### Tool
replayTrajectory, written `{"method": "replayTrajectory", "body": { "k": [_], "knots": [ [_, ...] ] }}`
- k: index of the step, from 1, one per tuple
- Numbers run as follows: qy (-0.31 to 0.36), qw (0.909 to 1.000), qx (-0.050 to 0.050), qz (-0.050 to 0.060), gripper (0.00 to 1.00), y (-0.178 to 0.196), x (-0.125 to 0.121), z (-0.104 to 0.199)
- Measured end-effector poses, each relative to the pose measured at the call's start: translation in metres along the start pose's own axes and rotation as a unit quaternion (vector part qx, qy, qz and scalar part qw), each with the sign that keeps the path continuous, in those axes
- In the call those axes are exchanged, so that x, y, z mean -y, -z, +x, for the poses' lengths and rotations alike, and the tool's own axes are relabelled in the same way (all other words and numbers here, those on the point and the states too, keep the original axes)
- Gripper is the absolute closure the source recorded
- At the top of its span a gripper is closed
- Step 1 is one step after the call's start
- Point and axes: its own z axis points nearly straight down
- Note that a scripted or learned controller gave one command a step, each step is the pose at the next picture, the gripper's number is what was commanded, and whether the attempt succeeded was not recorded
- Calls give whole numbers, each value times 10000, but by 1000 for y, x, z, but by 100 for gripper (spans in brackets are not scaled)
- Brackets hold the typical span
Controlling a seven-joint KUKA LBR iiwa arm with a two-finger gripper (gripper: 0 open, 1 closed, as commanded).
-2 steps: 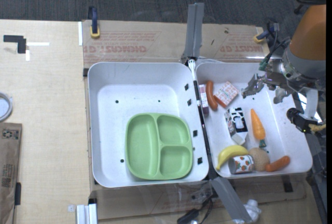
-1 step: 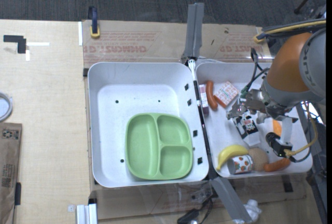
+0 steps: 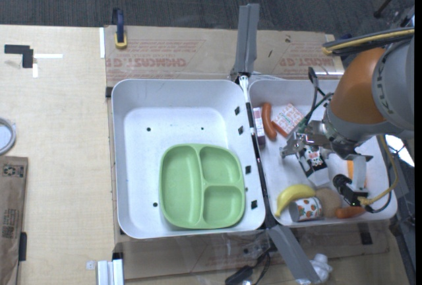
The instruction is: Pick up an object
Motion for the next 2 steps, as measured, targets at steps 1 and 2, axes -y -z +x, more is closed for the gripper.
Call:
{"method": "replayTrajectory", "body": {
  "k": [1, 2],
  "knots": [
    [-24, 10000, 10, 2, 100, 9, 0, -2],
    [-1305, 9915, 5, 20, 100, 112, -32, 57]
  ]
}}
